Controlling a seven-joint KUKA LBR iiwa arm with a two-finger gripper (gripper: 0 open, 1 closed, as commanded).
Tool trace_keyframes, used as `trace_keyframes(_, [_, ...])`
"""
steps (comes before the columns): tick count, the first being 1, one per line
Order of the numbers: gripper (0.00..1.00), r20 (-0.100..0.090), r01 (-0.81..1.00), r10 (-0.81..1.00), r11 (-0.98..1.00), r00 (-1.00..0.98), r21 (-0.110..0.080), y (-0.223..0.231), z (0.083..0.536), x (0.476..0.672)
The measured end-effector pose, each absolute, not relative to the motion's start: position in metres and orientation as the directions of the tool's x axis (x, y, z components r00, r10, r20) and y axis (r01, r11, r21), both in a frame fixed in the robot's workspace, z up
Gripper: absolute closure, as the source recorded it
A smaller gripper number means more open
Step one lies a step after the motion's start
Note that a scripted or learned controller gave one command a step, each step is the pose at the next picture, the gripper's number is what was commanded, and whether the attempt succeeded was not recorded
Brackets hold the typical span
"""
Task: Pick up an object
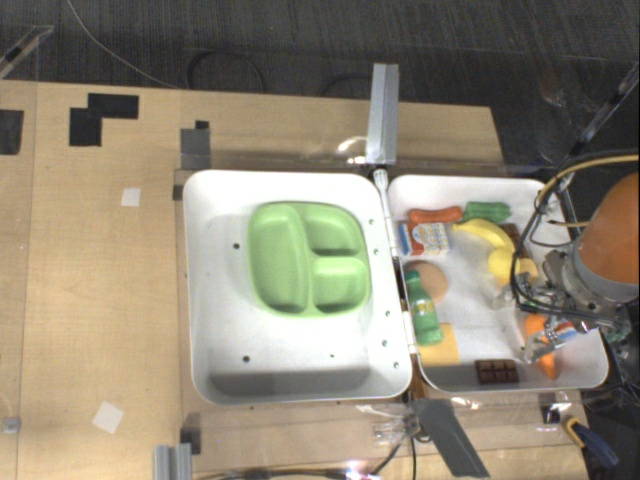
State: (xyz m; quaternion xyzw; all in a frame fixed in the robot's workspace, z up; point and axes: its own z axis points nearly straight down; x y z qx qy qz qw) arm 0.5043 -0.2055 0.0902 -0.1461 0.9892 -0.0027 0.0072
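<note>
**Arm low in the right bin, target not yet settled**

Nearest the camera, at the lower right of the frame, the dark brown chocolate bar (496,372) lies flat on the floor of the right shallow white plastic bin (470,190), and just right of it sits a small orange object (546,365) close under the grey arm's gripper (548,340). Cables and the wrist crowd that spot, so I cannot tell how the jaws stand, nor whether anything sits between them. Judging from this, the step in hand is settling on one item: the orange piece looks the closest candidate, and a good try would come straight down over it, clear of the bin wall (which is very near).

Further up the frame lie a flat yellow card (443,346), a green bottle (422,308), a brown egg-shaped object (429,280), a yellow plastic banana (491,239), a small red-and-white carton (429,237), an orange carrot-like piece (435,214) and a green piece (487,209).

The left white bin (215,298) carries a pale green divided tray (305,258). Both rest on a light wooden bench (90,298); beyond it is dark carpet (250,18).
</note>
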Motion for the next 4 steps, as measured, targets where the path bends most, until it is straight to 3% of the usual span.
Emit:
trace_keyframes(1, [1.0, -0.031, -0.296, -0.297, 0.955, -0.955, -0.017, -0.204, 0.105, 0.511])
trace_keyframes(2, [0.0, -0.03, -0.297, -0.298, 0.955, -0.954, -0.017, -0.204, 0.105, 0.511])
trace_keyframes(3, [0.0, -0.011, -0.221, -0.221, 0.975, -0.975, -0.005, -0.205, 0.09, 0.522])
trace_keyframes(4, [0.0, -0.015, -0.299, -0.299, 0.954, -0.954, -0.008, -0.183, 0.09, 0.552])
